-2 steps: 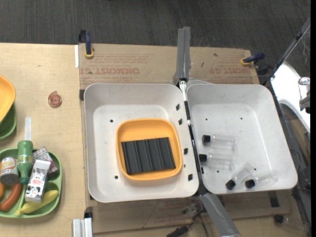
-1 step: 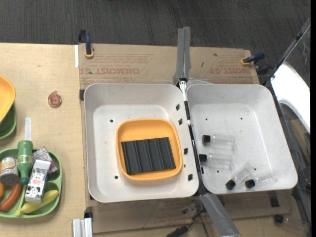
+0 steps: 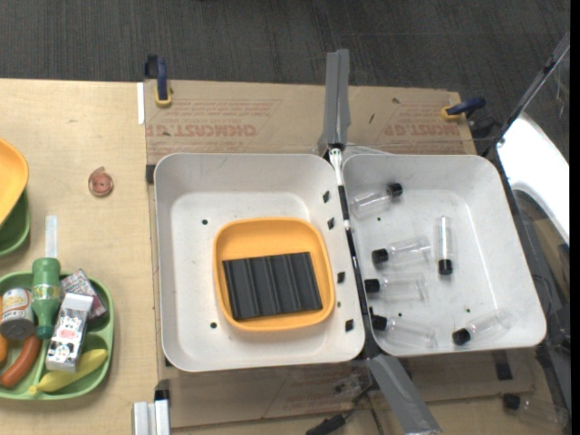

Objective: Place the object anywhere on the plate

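Camera view, from above the bench: two shallow white bins sit side by side; the left bin holds an orange plate with a dark ribbed insert lying across its middle; the right bin holds a scatter of clear vials with black caps — one upright-looking vial near the centre, others lying toward the left wall and the near edge. Whether the gripper is wide or closed, or has hold of anything, cannot be told from this picture. By the look of things the task has yet to start; every vial lies in the right bin, well apart from the plate, and none rests on it — a pick, a carry across the divider and a release all appear to remain. At far left, a green tray of toy food stands on the wooden bench.
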Motion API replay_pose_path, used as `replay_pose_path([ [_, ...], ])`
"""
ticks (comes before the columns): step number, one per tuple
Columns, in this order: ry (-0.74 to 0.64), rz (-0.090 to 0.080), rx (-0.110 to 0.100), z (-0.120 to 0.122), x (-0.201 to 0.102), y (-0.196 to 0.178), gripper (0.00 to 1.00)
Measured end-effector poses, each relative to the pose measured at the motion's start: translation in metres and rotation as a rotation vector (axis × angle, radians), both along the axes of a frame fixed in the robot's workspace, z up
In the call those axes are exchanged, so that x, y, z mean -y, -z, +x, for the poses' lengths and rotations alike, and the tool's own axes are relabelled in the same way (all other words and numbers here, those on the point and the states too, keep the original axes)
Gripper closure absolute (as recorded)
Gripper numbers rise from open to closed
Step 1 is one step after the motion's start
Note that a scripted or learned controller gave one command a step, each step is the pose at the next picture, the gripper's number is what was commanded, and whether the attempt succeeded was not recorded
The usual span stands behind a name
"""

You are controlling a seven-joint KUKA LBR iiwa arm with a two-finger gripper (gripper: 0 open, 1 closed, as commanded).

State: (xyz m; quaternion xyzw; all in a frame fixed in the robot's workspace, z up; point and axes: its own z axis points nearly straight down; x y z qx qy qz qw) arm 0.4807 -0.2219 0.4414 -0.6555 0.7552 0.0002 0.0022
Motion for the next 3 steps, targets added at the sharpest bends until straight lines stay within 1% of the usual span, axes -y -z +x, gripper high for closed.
replay_pose_path([
  [1,-0.427,0.002,-0.002,-0.002,0.000,0.037,0.00],
  [2,-0.423,0.006,0.000,0.000,0.000,0.030,1.00],
  [3,-0.656,0.000,0.001,-0.002,-0.012,0.001,1.00],
])
